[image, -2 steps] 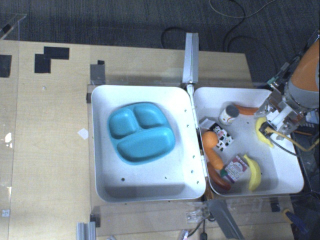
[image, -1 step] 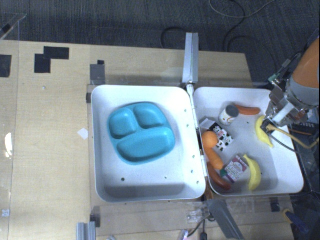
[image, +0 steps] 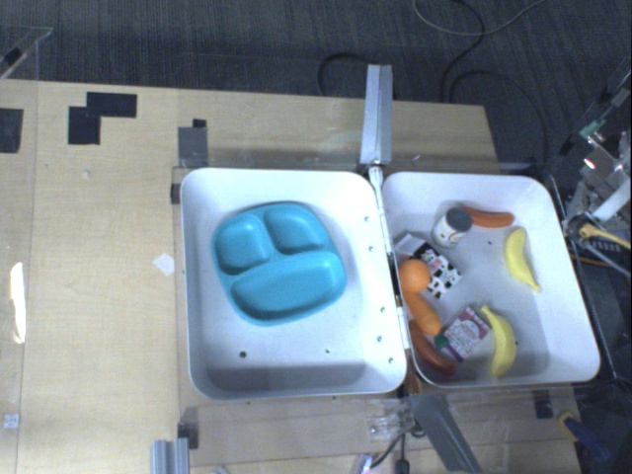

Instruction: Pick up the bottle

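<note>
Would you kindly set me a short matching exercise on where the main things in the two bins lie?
Things:
1. blue divided plate
2. orange carrot
3. upper banana
4. lower banana

Places:
A. far side of the right bin, next to the white cup
B. near side of the right bin, beside the small carton
C. middle of the left bin
D. right bin, towards its right wall

Pairs: 1-C, 2-A, 3-D, 4-B
</note>
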